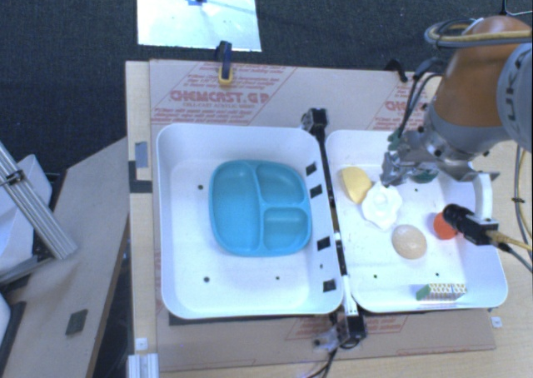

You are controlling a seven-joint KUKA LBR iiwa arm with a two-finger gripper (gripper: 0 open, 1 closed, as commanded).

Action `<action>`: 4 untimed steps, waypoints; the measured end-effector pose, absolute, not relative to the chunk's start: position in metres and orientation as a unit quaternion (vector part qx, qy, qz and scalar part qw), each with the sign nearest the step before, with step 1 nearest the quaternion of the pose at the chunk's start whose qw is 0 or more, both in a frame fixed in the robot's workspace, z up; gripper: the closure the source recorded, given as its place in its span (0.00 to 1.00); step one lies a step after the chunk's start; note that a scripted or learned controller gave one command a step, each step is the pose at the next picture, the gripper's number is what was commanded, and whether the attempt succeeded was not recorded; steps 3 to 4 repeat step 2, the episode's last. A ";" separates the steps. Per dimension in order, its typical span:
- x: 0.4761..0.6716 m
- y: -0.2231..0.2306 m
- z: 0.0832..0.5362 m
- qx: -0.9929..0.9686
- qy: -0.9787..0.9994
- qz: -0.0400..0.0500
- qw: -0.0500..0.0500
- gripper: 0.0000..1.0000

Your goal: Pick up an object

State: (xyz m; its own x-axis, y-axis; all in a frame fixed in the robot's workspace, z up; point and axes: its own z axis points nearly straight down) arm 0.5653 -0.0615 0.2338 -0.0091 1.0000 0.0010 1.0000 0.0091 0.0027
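The right bin (475, 289) holds a yellow wedge-shaped piece (356, 184), a white fried-egg-like piece (381, 206), a tan round piece (409, 241), an orange piece (444, 226) and a small green and tan block (441, 290). My gripper (394, 170) hangs over the right bin, just above the white piece and right of the yellow piece. The wrist hides its fingertips. Nothing shows between them.
The left bin (179, 276) holds a blue divided plate (258, 206). A black divider (327, 201) runs between the bins. A black part of the arm (468, 224) with a cable lies over the right bin's right side. A yellow clamp (226, 68) sits behind the bins.
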 end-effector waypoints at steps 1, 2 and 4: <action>0.572 0.001 0.228 0.703 0.711 0.001 0.000 1.00; 0.575 0.056 0.237 0.704 0.710 0.001 0.000 1.00; 0.575 0.056 0.237 0.704 0.710 0.001 0.000 1.00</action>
